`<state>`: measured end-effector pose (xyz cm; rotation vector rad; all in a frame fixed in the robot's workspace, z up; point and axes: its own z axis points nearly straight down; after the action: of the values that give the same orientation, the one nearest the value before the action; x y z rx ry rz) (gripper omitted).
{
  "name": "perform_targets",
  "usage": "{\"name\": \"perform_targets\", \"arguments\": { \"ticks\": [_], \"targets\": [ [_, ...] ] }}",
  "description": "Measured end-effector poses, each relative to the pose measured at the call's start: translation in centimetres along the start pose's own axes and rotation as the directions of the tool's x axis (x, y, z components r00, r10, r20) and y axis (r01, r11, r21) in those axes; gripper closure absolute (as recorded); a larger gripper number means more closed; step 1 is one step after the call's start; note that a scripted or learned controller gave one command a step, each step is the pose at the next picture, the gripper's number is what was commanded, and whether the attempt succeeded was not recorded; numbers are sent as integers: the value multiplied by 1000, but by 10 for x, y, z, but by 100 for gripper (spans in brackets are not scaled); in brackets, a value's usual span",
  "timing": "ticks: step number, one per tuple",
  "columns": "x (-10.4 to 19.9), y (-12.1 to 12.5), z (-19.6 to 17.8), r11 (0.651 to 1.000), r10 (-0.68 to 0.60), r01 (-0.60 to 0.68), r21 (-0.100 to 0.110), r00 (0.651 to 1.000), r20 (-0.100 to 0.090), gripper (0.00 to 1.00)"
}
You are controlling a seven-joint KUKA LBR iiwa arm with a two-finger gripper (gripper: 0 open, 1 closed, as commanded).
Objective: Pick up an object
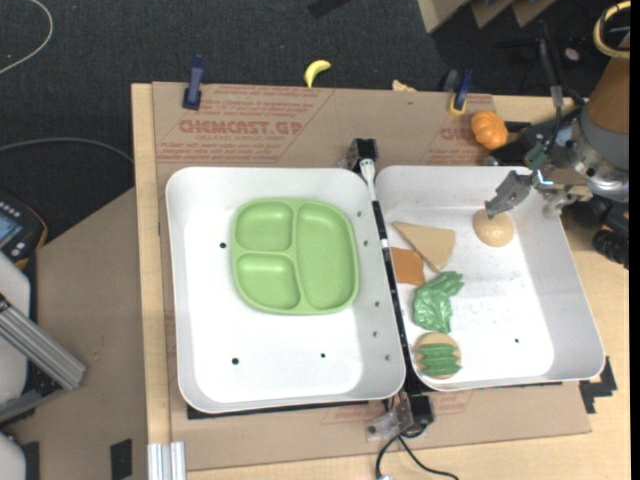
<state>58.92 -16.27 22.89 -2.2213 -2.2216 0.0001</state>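
claw: over right bin, at 1 o'clock, open or shut: cannot tell | round tan thing: just under claw | green plate: middle of left bin

The gripper hangs just above a tan bun in the right bin.

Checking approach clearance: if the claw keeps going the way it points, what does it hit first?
Most likely the round tan piece, just below-left of the claw in the right bin. Depth is hard to judge from one view.
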Motion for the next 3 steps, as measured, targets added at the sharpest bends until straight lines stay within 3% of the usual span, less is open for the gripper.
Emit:
{"name": "perform_targets", "arguments": {
  "ticks": [1,2,3],
  "targets": [
    [74,-62,146,1000,-4,4,18,1000,-8,0],
    [85,-109,39,1000,-1,1,-5,1000,0,0],
    [84,-107,34,1000,1,-1,-4,1000,1,100]
  ]
}}
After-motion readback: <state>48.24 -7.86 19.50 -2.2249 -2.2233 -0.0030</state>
